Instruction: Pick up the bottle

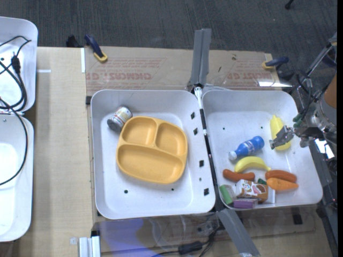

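Camera view looks down on two white bins side by side on the surface, and the bottle (246,148) lies in the right bin (214,159), a small blue one with a white cap, flat on its side. Its long axis runs on a slant, cap end low and toward the view's left, blue base up and toward the right. The tool (281,139) hangs near the bin's right wall, over a yellow toy (275,126), and it sits to the right of the bottle and slightly above it in the view, near but apart. Whether its jaws are spread or closed I cannot tell; nothing is seen between them. A banana (252,164) lies just below the bottle, close to touching it, with a sausage (238,175) and a carrot (282,183) further down. So the coming move, in my judgement, is a short shift toward the view's left and a descent, with the jaws set across the bottle's slanted axis, clear of the banana. The left bin (104,159) holds a yellow divided plate (152,149) and a small can (119,118), well away.
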Controlling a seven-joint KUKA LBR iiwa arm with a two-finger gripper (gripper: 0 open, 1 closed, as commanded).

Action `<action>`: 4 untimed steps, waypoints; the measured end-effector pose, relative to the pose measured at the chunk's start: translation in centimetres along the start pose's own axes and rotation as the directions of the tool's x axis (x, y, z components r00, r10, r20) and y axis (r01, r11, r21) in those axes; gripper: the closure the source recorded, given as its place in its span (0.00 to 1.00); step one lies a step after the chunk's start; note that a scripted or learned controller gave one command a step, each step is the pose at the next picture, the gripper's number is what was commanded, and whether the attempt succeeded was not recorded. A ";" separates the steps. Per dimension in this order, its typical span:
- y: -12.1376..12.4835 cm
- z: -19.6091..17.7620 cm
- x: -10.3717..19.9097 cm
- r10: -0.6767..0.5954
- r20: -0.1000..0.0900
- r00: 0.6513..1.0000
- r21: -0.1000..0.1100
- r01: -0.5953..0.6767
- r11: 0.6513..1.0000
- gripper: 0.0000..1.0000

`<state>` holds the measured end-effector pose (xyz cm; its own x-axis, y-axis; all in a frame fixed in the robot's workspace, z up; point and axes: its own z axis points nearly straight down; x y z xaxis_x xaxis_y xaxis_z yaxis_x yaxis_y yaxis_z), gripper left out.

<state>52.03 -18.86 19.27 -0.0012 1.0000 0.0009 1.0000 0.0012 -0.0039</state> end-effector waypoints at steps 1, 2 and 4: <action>4.0 9.1 4.1 -0.071 0.002 0.997 -0.004 0.071 0.997 0.00; -2.3 10.2 4.9 0.012 0.001 1.000 -0.003 -0.012 1.000 0.00; -2.3 9.3 4.7 0.016 0.003 1.000 -0.003 -0.016 1.000 0.00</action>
<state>49.74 -14.13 9.99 0.0145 0.9999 -0.0023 0.9999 -0.0145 -0.0009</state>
